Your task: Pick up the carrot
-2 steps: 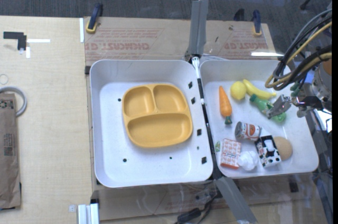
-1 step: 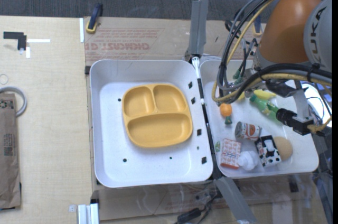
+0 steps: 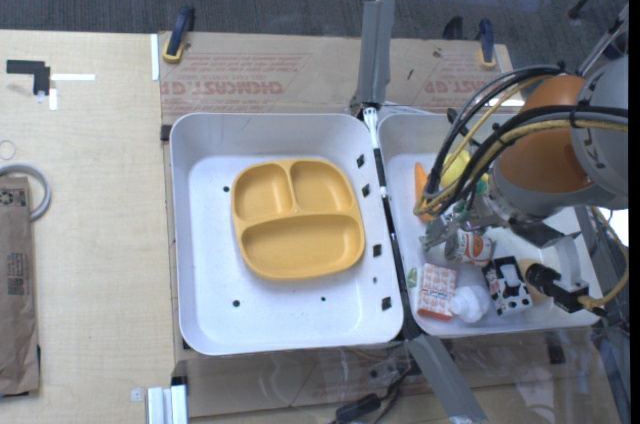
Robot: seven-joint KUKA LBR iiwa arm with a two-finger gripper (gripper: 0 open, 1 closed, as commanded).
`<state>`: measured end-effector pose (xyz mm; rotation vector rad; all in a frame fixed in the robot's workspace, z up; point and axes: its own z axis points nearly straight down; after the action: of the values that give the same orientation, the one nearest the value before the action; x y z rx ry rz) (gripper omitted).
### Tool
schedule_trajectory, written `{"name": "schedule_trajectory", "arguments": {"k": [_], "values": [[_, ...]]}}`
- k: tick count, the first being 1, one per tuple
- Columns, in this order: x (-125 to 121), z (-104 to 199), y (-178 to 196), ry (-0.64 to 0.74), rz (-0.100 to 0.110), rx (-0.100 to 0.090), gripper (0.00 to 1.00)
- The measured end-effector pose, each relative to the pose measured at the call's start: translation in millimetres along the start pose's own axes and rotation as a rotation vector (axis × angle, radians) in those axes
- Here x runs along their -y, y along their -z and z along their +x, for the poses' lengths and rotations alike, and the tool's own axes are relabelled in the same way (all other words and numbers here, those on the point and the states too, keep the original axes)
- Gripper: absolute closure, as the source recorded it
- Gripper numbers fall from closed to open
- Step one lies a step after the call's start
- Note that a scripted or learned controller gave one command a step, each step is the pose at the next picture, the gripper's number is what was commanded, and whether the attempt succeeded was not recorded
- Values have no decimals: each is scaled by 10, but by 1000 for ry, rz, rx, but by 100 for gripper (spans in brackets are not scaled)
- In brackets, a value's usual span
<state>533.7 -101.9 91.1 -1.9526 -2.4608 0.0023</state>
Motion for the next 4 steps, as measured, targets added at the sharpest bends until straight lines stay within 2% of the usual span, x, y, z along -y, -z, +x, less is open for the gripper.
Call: {"name": "schedule_trajectory", "arguments": {"k": [1, 2, 3, 4], "values": [[-477, -337, 5, 247, -2, 1, 0], [-790, -277, 14, 481, -4, 3, 0], [-213, -52, 983, 588, -2, 1, 0], [-540, 374, 1194, 845, -3, 2, 0]]}}
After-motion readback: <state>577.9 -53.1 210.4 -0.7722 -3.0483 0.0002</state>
